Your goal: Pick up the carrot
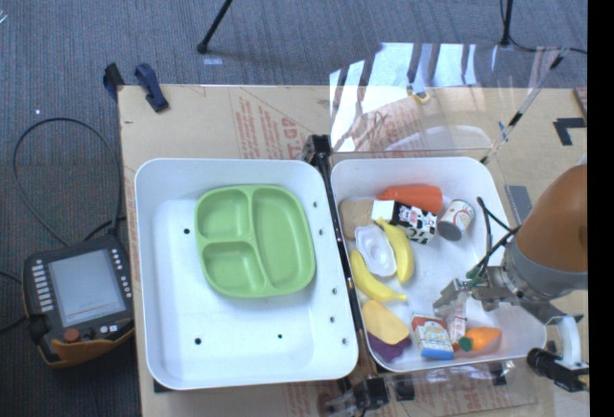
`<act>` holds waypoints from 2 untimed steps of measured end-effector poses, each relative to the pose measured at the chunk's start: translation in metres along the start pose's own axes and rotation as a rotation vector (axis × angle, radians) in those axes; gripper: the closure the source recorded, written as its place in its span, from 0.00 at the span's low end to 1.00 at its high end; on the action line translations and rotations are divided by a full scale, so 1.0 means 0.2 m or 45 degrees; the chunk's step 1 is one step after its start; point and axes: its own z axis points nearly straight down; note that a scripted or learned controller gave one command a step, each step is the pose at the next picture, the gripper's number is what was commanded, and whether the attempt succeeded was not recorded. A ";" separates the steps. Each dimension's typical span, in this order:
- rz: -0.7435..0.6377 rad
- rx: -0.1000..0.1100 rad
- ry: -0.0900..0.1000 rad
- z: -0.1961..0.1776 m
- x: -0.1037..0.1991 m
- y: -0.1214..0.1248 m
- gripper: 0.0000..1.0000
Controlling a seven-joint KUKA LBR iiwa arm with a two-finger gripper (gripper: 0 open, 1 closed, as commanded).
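Lying just right of the fingers [459, 302], the carrot [481, 339].

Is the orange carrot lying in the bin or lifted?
Lying in the right white bin: the orange carrot rests at its far side, apart from the gripper.

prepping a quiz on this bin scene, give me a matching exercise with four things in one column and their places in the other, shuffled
Things:
1. green divided plate
2. carrot
3. small can
4. teach pendant

Places:
A. on the floor, left of the bench
B. right bin, near front corner, just below the gripper
C. middle of the left bin
D. right bin, toward the back, right of the cow-print carton

Pairs: 1-C, 2-B, 3-D, 4-A
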 end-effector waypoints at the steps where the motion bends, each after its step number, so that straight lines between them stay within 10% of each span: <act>1: -0.395 -0.001 0.001 0.00 -0.05 0.01 0.00; 2: -0.379 0.000 0.006 -0.04 -0.06 0.00 1.00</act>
